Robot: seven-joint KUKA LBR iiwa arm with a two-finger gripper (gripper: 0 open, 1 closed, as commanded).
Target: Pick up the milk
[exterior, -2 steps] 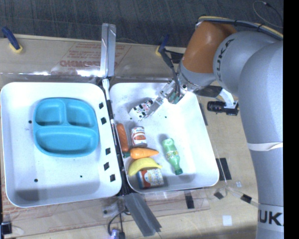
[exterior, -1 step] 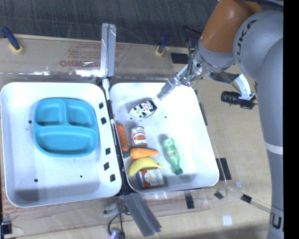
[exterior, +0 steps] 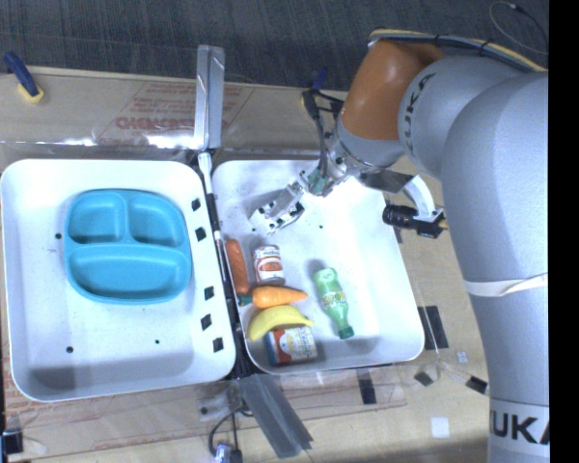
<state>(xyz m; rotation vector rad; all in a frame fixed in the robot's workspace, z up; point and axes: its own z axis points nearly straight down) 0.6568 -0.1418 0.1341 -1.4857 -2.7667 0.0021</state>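
Observation:
My gripper (exterior: 275,210) hangs low over the back left part of the right bin (exterior: 386,258), with its fingers apart and nothing between them. A small white container with a red label (exterior: 268,264), possibly the milk, stands just in front of the gripper, a short gap away. It sits between an orange sausage (exterior: 234,264) and a green bottle (exterior: 333,302). The label is too small to read.
A carrot (exterior: 279,297), a banana (exterior: 275,322) and a red-labelled jar (exterior: 291,345) crowd the right bin's front left corner. The left bin (exterior: 29,336) holds a blue divided plate (exterior: 128,244). A metal divider (exterior: 209,95) stands between the bins at the back.

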